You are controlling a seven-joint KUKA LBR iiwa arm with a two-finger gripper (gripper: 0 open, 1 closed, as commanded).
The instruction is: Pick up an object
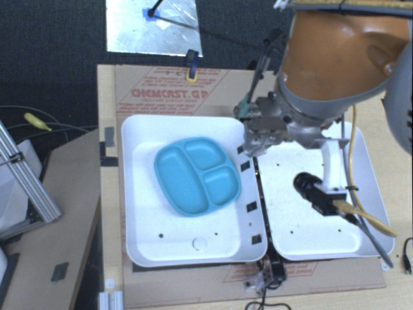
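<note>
Camera view: a blue plate (193, 176) with three compartments lies flat in the left bin (142, 237), a little left of the frame's centre. It sits at a slant, its single large compartment toward the left and the two smaller ones toward the right. Nothing touches it.

The arm (335, 37) fills the upper right of the frame. Its gripper (253, 141) hangs over the wall shared by the left bin and the right bin (290, 237), near their far ends. It is just right of the plate's upper right rim and apart from it. Whether the gripper is spread or pressed together I cannot tell.

Both bins rest on cardboard (174, 89) with red lettering. Above it, at the top of the frame, lies a foil sheet (151, 18).
</note>
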